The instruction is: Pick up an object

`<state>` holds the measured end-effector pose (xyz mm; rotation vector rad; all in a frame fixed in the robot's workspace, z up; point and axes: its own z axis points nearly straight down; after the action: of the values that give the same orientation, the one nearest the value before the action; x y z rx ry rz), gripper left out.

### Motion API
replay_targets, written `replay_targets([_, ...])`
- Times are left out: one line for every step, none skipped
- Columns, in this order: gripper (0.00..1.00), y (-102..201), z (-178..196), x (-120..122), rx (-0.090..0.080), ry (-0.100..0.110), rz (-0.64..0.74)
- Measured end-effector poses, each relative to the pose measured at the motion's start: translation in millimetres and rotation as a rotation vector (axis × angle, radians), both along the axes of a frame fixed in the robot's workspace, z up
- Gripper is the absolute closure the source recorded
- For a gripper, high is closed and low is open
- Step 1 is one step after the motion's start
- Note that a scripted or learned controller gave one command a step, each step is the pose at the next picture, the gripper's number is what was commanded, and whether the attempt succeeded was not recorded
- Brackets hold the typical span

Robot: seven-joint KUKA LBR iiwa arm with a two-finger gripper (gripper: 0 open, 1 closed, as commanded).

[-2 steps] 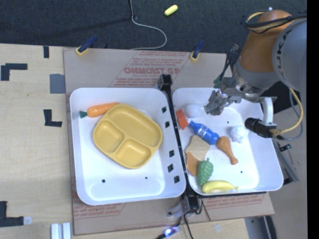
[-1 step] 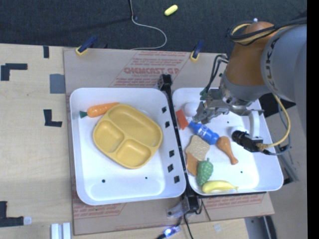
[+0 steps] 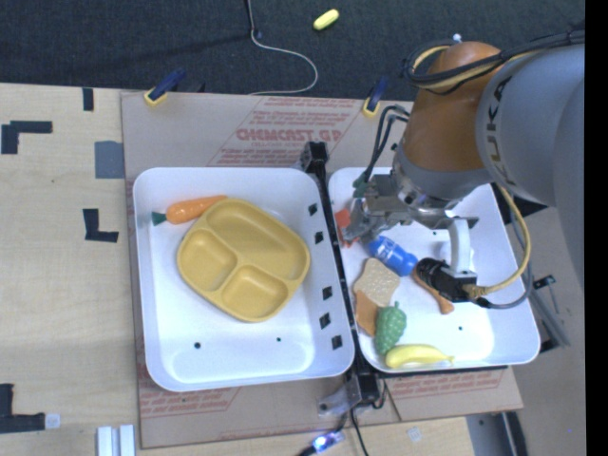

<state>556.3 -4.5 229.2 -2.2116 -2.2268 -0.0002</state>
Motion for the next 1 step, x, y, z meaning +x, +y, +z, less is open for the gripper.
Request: replay_targets([1.0,8.0,4.8,-9.4,-0.001,0.001,-0.004])
